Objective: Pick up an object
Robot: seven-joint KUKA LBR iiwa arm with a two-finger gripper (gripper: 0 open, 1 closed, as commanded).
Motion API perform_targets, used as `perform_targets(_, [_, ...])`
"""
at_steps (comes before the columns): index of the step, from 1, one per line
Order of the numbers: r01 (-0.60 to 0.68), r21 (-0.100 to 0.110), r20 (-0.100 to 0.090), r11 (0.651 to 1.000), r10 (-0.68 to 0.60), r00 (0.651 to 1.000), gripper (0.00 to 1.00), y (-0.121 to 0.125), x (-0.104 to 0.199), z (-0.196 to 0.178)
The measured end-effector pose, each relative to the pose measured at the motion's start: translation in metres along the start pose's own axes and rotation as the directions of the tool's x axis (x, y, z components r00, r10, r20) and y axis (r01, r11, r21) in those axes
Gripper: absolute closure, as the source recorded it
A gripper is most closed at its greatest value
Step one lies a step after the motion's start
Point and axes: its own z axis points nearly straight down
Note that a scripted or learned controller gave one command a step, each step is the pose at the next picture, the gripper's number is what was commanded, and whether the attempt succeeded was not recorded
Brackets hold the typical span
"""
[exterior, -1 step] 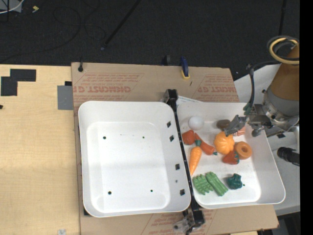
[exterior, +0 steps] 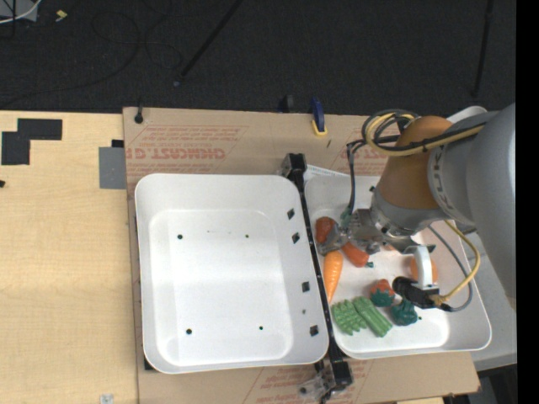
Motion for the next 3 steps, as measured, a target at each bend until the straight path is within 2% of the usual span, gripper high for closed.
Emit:
perform_targets(1, [-0.007,0.0,0.004,1.0,0.007,1.0,1.0,-0.001,-0.006,-0.016])
perform_targets(3, [-0.016,0.004,0.004,1.0,0.016,1.0,1.0,-0.002,-0.009,-0.034])
